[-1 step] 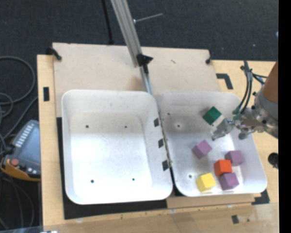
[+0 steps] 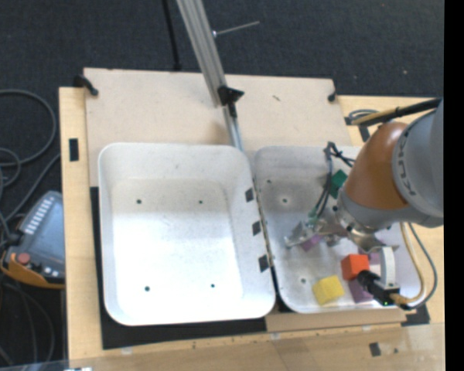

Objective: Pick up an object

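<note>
Hovering low in the right bin (image 2: 290,168), the gripper (image 2: 308,236) sat by a purple piece (image 2: 313,242); grip state unclear. It needed centring before closing.

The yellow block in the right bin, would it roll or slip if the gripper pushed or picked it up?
The yellow block looks boxy with flat faces, so it would probably slide rather than roll. It seems small and rigid, likely light. It lies near the bin wall, so a push could jam it there.
</note>
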Robot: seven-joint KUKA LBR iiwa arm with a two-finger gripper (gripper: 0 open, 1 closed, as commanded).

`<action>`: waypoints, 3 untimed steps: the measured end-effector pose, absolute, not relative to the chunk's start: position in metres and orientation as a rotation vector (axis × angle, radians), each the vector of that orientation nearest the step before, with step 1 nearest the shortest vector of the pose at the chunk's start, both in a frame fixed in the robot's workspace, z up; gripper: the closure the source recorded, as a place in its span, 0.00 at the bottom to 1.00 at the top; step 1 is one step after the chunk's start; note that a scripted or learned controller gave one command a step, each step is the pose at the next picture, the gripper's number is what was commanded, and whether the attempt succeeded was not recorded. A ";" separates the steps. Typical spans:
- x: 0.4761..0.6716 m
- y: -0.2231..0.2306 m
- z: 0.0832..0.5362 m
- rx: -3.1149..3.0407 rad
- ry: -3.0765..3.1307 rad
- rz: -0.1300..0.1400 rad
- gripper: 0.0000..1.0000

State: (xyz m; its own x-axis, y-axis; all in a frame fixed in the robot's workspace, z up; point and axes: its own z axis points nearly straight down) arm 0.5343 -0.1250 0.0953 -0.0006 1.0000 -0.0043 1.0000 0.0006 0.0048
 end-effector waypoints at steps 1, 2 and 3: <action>0.535 -0.126 0.108 2.223 2.210 0.005 1.00; 0.548 -0.044 0.201 2.207 2.229 0.013 1.00; 0.571 0.021 0.202 2.212 2.232 0.004 1.00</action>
